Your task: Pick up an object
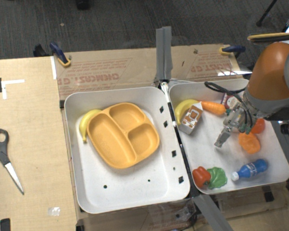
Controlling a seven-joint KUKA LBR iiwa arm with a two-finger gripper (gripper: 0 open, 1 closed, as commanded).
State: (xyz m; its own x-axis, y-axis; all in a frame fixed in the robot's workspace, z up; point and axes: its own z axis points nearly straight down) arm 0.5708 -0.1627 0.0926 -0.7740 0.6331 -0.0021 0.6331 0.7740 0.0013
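Note:
My gripper (222, 138) hangs over a bare patch of the right bin (209, 149), pointing down and to the left. Close to its right lies an orange object (250, 142), with a red-orange piece (258, 125) just above that. An orange carrot (213, 108) lies up and to the left of the gripper. A small brown and white box (190, 120) leans against a yellow banana (184, 106) near the bin's left wall. A blue bottle (250, 169) and a red and green toy (210, 177) lie along the front edge. The gripper touches none of these.
The left bin (126, 190) holds a yellow divided plate (123, 135) with a second banana (86, 122) at its upper left. Scissors (5, 159) lie on the wooden bench at the left. A grey divider bar (163, 55) runs between the bins at the back.

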